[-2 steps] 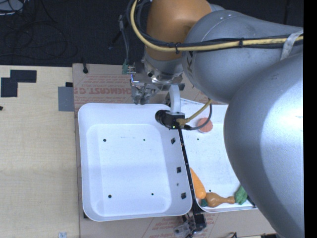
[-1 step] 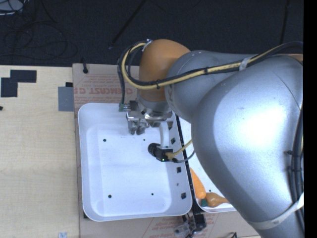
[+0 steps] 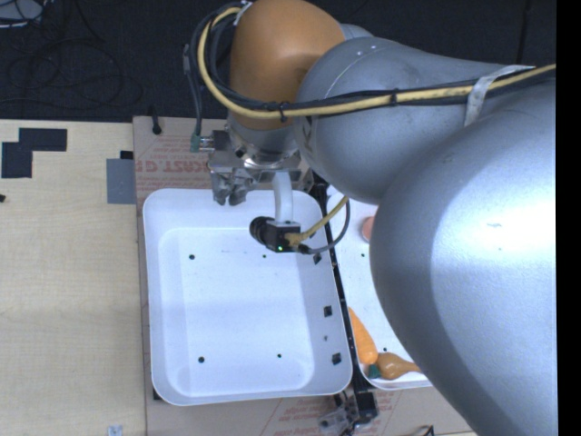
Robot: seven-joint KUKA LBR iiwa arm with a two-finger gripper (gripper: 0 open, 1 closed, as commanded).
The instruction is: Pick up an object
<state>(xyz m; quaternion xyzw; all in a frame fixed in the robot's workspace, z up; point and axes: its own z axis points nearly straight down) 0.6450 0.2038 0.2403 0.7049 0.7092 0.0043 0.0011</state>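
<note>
Nearest you, orange objects (image 3: 362, 336) are lying in the near corner of the right bin (image 3: 358, 275), partly tucked under the grey arm (image 3: 454, 243). Farther back, the claw (image 3: 232, 192) is hovering at the far rim of the left bin (image 3: 163, 316) — you cannot tell whether it is open or closed.

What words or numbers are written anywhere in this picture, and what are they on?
Red block letters on the brown cardboard behind the left bin: upside down and partly covered, too unclear to read.
More red print on the cardboard's near edge, below that bin: cut off, unreadable.
Left bin, right bin and arm: no words or numbers to be seen.
</note>
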